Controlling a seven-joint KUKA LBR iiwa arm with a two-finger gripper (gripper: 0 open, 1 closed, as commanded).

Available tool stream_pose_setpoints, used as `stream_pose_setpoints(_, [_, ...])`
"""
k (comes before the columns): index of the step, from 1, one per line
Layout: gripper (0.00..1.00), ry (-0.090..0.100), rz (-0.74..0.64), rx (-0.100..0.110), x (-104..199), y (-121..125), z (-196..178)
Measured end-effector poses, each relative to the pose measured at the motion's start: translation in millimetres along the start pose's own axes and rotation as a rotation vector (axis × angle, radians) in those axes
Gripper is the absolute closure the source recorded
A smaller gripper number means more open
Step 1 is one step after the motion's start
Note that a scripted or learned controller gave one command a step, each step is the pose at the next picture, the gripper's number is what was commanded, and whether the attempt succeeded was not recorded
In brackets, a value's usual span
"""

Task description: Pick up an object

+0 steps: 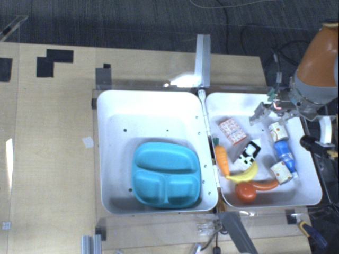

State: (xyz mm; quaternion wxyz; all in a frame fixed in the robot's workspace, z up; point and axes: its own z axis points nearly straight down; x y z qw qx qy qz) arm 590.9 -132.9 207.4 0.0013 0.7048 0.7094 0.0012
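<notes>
Here we are above the two bins, and the arm [318,62] is leaning in over the far right corner of the right bin [312,197]. The gripper [270,106] sits low near that bin's far edge, and whether it is apart or together I cannot tell from this angle. Nothing can be seen caught in it.

So the pick is not yet made. Every candidate lies on the bin floor: a red-patterned packet [232,130] toward the far middle, a black-and-white toy [248,153] near the centre, a carrot [222,160] along the left wall, a banana [243,173] just beside it, a tomato [245,192] at the near edge with a red pepper [265,184] touching it. Along the right side lie a blue bottle [284,153], a small white bottle [277,131] just beyond it and a white cup [280,172] nearer the front.

Over in the left bin [108,157], a blue divided tray [166,174] rests by the near right corner.

My read: early days. The white bottle looks closest to the gripper; descent, closing and lift all remain.
</notes>
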Motion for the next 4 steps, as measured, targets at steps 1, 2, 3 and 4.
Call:
stream_pose_setpoints(1, [0.0,-0.001,0.072,-0.002,-61.5,20.9,108.6])
stream_pose_setpoints(2, [0.0,-0.002,0.029,-0.008,-57.5,-13.8,118.3])
stream_pose_setpoints(3, [1.0,-0.003,0.028,-0.016,-56.2,-10.9,106.0])
stream_pose_setpoints(4, [1.0,-0.001,-0.068,-0.004,-8.3,-10.2,-8.4])
